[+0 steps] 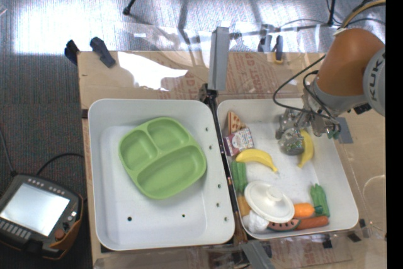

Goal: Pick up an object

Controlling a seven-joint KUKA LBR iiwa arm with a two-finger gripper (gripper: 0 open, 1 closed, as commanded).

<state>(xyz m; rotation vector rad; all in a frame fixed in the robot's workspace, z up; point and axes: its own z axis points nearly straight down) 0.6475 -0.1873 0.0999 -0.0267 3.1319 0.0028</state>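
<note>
The pincer (293, 135), grip state impossible to tell, sits in the right bin (347, 183), a banana (307, 148) at its 3 o'clock

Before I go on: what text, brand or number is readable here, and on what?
"KU", start of a cut-off brand: grey arm casing at the right edge.
Mirrored red lettering, unreadable: brown cardboard sheet behind the bins.
Print on the small snack packet in the right white bin: too small.
</note>
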